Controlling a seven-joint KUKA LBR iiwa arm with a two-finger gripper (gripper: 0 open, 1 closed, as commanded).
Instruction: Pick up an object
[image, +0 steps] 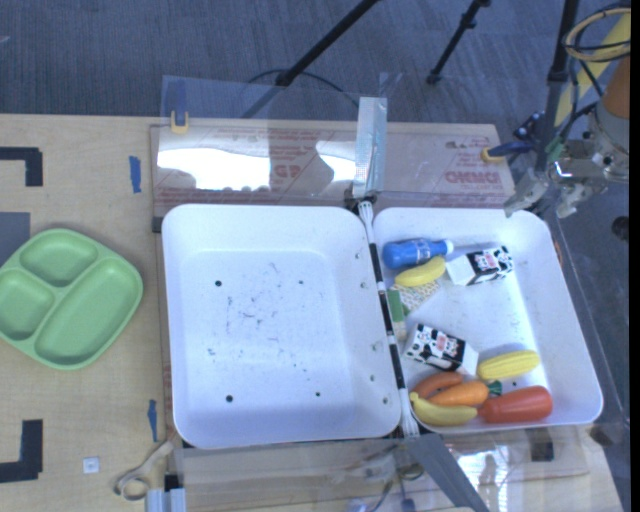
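The right bin (560, 300) holds several toy foods. A blue bottle (415, 250) lies at its back left with a yellow banana (421, 272) just in front of it, and a small black-and-white carton (483, 264) sits to their right. A cow-patterned box (438, 347) rests mid-left. Along the front lie a yellow corn cob (508, 364), a carrot (455, 391), a red pepper (516, 403) and a second banana (440, 413). My gripper (548, 190) hangs above the bin's back right corner, outside the rim and apart from every object.
The left bin (270, 225) adjoins the right one along a central divider. A green divided plate (65, 297) sits on the bench at far left. Clear plastic panels (370, 150) stand behind both bins. Cables and stand legs crowd the top right.
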